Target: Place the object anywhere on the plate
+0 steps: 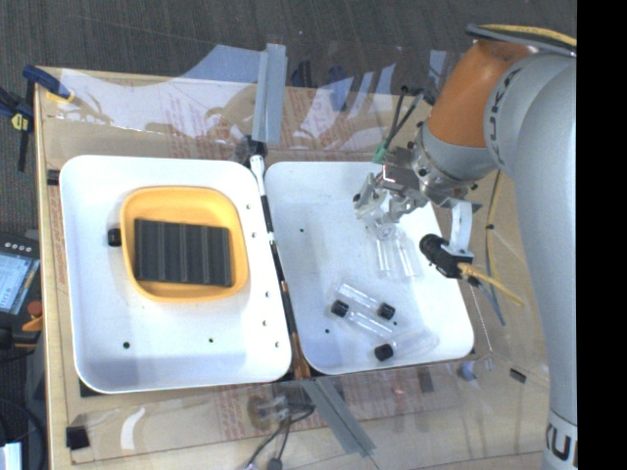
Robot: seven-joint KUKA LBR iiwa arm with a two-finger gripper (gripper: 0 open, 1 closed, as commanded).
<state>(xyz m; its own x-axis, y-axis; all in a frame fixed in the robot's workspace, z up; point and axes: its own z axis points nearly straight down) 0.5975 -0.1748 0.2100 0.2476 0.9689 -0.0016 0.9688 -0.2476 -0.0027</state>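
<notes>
Wooden bench (pixel 147 429), two white bins. Yellow plate (pixel 181 204) at left; clear vials (pixel 362 306) at right. Gripper (pixel 385 225) above them, grip unreadable.

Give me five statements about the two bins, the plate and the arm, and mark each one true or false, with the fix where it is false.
1. The yellow plate lies in the left bin. True.
2. The clear vials with black caps lie on the plate. False: they lie in the right bin, near its front edge.
3. A dark ribbed block sits on the plate. True.
4. The end effector is over the left bin. False: it is over the right bin, above the vials in the view.
5. The arm's orange band is above the right bin's far right corner in the view. True.
</notes>
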